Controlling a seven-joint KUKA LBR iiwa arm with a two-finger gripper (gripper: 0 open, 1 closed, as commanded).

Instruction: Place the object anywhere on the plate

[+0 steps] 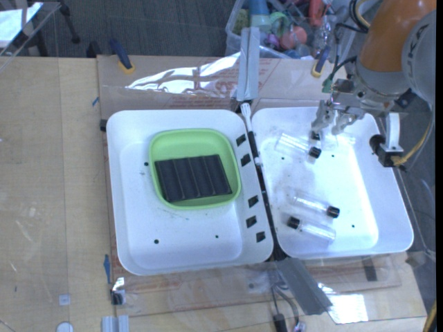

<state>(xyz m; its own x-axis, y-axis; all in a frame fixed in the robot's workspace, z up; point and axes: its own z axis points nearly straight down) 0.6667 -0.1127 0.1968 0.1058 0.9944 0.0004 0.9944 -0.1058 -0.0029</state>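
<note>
Gripper (331,131) hovers over a vial (296,146) right of the plate (196,146); grip state unclear. Pick step; next: descend, clamp.

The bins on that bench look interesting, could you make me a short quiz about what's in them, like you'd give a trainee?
1. True or false: the green plate lies in the left bin.
2. How many clear tubes with black caps lie in the right bin?
A. one B. three C. five
3. Fill in: the dark ridged block rests on the ____.

Key
1. True.
2. B: one tube lies near the hand, and two more, and, lie nearer the front edge.
3. Plate.
</note>
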